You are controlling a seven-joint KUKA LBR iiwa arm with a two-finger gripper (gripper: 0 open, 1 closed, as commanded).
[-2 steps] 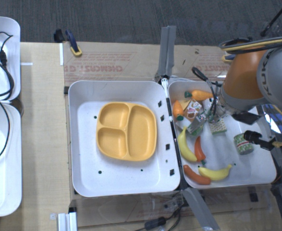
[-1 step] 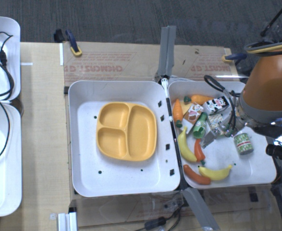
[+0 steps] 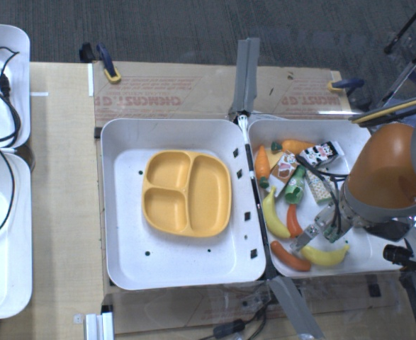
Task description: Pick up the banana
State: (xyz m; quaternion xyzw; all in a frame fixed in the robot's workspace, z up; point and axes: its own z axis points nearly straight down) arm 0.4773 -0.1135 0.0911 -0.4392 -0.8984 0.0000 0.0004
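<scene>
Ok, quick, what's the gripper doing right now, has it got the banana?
Gripper: low in the right bin, just above a banana; whether it grips anything cannot be told.

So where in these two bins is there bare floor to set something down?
Left bin: a bare white margin all around the yellow divided plate, widest along the near wall and left side. Right bin: crowded; bananas, carrot, sausage and the gripper fill it.
</scene>
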